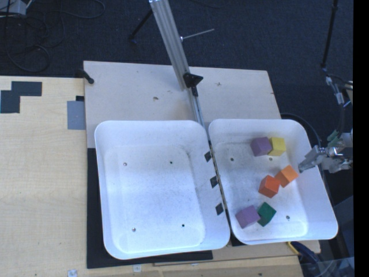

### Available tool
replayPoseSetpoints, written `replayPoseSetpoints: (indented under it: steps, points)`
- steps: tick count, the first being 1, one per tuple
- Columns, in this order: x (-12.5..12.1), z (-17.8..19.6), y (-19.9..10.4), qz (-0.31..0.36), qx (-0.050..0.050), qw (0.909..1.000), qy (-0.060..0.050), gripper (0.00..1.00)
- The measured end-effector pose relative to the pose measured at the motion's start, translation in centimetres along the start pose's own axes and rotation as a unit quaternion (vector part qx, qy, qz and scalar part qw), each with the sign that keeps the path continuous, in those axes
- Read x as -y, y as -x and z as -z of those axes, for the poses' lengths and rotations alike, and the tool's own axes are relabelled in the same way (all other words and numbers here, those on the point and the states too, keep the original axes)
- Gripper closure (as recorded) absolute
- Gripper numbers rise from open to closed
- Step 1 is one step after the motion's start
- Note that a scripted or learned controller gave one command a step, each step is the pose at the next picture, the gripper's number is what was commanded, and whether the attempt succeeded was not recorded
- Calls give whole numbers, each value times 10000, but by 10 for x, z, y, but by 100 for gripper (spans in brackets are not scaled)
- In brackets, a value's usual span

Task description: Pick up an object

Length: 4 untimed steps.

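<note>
nearest the camera in the right bin (323,227) lie a green cube (267,213) and a purple cube (248,216), touching, close to the bin's near wall. a little further in, a red cube (268,186) and an orange cube (286,175) sit corner to corner, just beside the right rim. furthest back, a second purple cube (261,146) touches a yellow cube (278,145).

all six look like small, light, rigid blocks with flat faces, probably foam or wood; they should take a squeeze without damage and are unlikely to slip if gripped on two opposite flat faces. each touches a neighbour, so the free sides of a pair are the better place to close on.

the pincer (314,157) hangs at the right rim, near the orange cube, with nothing seen between its tips; how far apart they are i cannot tell.

the bin floors are smooth white, lightly speckled. the left bin (109,154) adjoins it. both rest on a pale tabletop (138,91), a slanted metal rail (173,45) beyond, dark floor behind.
</note>
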<state>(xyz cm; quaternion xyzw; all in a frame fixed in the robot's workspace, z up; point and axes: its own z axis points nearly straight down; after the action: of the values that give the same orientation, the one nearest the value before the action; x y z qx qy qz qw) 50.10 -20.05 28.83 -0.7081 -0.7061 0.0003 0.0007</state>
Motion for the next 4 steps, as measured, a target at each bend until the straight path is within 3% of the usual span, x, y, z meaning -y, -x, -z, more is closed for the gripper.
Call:
replayPoseSetpoints:
  steps: [1, 2, 4]
  points:
    - [-23, -120, 8, 16, -13, 10000, -39, 0]
    - [-79, -172, -21, 18, 35, 10000, 90, 0]
    - [-50, -177, -29, 27, 77, 9998, 165, 0]
